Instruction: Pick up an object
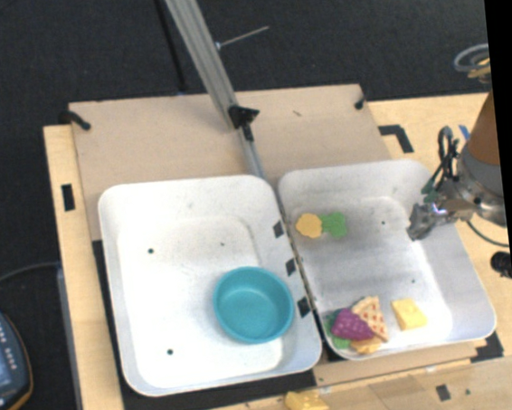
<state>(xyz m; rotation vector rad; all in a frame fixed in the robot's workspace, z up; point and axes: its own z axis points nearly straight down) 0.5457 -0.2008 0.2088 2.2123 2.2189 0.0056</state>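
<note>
White bins: two shallow bins sit side by side on the bench [367, 397], the left bin [130, 222] and the right bin [371, 178] touching along their inner edges.
Left bin contents: one teal bowl [254, 303], upright, near the bin's lower right corner.
Right bin, upper area: a yellow round piece [308, 226] touching a green piece [334, 225] on its right.
Right bin, lower area: a purple piece [349, 325], a patterned wedge [370, 317] against it, and a yellow block [408, 314] just beside them, apart from the wedge.
Bench, outside the bins: a yellow wedge [305, 404] lies below the bins near the front edge.
Arm: reaches in from the right, over the right bin's right rim.
Tool [421, 222]: sits above the bin floor near the right wall, well apart from every object; nothing is seen between its fingers; whether they stand wide or narrow cannot be told.
</note>
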